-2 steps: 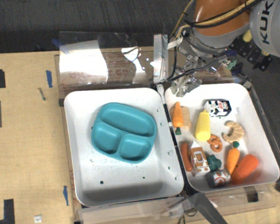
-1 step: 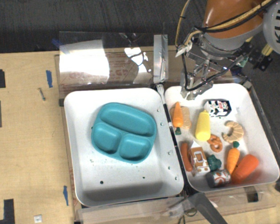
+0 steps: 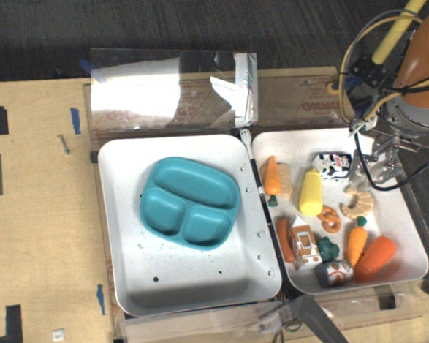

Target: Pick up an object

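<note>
Toy foods crowd the shallow white right bin [image 3: 418,252]: a yellow plastic corn cob [image 3: 310,192] at its middle, orange plastic carrots around it. The claw [image 3: 371,165] hovers just right of the cob; whether it is open or closed, I cannot tell. Approach step; next comes a descent onto one item.

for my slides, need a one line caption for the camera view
KUKA arm's gripper hovers over the right bin of toy food, beside a teal divided plate in the left bin.
</note>
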Available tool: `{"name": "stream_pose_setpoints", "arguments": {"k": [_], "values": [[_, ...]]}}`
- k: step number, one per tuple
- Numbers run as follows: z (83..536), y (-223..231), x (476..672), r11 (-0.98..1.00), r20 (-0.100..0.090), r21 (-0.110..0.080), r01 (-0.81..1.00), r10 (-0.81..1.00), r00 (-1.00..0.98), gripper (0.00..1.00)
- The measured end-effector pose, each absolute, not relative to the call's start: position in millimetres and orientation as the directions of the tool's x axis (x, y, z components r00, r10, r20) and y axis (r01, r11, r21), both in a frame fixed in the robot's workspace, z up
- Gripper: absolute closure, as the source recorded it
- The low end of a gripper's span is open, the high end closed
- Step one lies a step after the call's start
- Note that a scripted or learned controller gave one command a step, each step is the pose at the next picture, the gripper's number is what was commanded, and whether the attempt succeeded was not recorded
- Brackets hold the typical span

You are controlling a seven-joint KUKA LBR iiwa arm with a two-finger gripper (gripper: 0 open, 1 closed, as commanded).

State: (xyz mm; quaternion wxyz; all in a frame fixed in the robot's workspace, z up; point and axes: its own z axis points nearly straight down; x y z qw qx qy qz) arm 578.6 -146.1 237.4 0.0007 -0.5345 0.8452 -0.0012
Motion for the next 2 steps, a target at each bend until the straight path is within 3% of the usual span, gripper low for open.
{"name": "stream_pose_setpoints", "arguments": {"k": [1, 2], "values": [[238, -140, 580.2, 0.420, -0.003, -0.003, -0.907, -0.907, -0.420, 0.00], [94, -136, 541.8, 0.541, -0.004, -0.002, -0.841, -0.841, -0.541, 0.00]]}}
